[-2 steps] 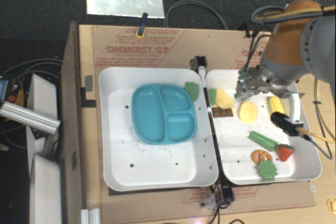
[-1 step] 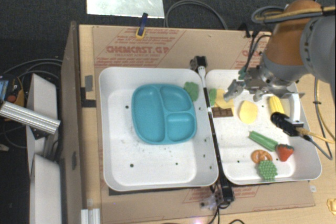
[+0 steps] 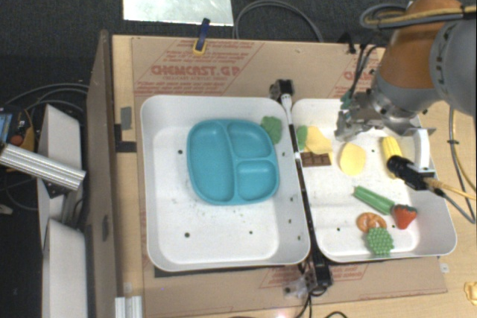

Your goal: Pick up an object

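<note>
We see the hand (image 3: 349, 123) low over the right bin (image 3: 436, 234), among smooth plastic toy food; we cannot tell its state. A pale yellow, rounded lemon (image 3: 353, 158) lies just beside it. A glossy blue divided plate (image 3: 231, 161) fills the left bin (image 3: 168, 234).

Toy foods (image 3: 353, 159) scattered flat in right bin (image 3: 440, 234)

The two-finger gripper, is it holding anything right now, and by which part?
Cannot be told: the gripper hangs over the right white bin near the pale yellow piece, nothing visibly between its fingers.
</note>
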Robot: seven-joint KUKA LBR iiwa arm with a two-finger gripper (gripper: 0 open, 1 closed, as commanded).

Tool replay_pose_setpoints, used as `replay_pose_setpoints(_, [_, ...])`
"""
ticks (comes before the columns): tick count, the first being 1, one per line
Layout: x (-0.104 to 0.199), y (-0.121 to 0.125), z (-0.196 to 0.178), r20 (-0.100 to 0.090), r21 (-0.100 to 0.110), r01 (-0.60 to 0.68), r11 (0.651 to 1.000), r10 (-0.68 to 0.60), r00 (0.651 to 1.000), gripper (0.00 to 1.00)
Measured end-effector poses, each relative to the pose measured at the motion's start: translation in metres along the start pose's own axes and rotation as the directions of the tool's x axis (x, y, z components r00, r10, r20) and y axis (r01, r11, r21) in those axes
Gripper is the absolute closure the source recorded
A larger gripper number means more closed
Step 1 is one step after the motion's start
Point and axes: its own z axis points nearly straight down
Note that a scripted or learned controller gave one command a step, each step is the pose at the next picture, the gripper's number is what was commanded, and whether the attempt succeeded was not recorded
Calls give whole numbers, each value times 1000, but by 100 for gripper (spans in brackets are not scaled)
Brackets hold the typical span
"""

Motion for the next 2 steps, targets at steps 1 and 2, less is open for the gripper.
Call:
replay_pose_setpoints(1, [0, 0, 0, 1, 1, 0, 1000, 0, 1000, 0])
replay_pose_setpoints(2, [-32, 26, 76, 1, 9, -14, 1000, 14, 1000, 0])
